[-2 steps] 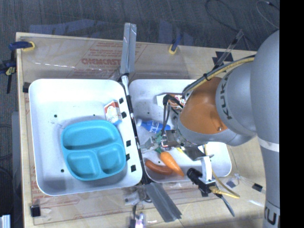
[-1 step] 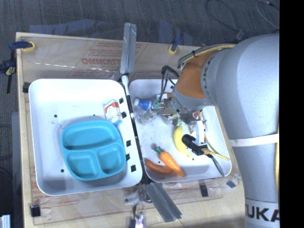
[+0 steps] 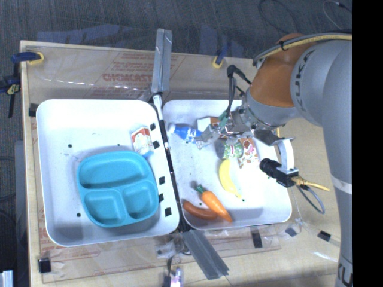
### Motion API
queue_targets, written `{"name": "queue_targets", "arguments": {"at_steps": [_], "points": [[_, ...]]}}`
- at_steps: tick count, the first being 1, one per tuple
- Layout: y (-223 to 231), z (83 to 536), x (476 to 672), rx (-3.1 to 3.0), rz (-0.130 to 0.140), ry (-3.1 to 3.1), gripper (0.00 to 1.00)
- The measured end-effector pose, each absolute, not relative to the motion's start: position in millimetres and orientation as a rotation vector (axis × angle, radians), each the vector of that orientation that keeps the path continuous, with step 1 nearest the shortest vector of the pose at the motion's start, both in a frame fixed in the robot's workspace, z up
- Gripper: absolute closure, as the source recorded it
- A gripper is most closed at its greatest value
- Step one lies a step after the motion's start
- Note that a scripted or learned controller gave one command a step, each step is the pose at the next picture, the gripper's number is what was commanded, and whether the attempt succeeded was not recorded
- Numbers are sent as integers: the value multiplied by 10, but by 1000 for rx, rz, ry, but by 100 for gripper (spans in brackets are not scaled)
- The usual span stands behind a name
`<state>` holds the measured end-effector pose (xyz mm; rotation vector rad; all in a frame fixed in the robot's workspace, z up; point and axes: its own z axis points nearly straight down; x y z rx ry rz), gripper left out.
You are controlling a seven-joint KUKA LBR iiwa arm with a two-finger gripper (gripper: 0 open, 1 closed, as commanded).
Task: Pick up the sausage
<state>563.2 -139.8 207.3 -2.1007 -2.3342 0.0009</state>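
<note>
**Sausage not yet reached**

Camera view: your grey two-finger gripper (image 3: pixel 230 131) hovers at the right white bin's (image 3: pixel 275 211) far end; finger state, cannot tell. The reddish-brown sausage (image 3: pixel 196 210) lies at the near edge, touching the orange carrot (image 3: pixel 213 202). Next: travel there, descend.

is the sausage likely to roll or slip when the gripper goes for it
The sausage looks smooth and rounded, so it may slip between fingers. It lies against the carrot and near the bin's front wall, which probably stops it rolling far, but leaves little room. It seems to be a light toy.
</note>
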Motion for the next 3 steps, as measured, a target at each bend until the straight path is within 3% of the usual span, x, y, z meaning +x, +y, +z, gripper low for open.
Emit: {"name": "queue_targets", "arguments": {"at_steps": [1,2,3], "points": [[-1192,1435,6492,-1935,3,-2472,0],[-1099,1050,5595,-1859,-5,-2546,0],[-1742,1817,6578,-1700,-2,-2645,0]]}}
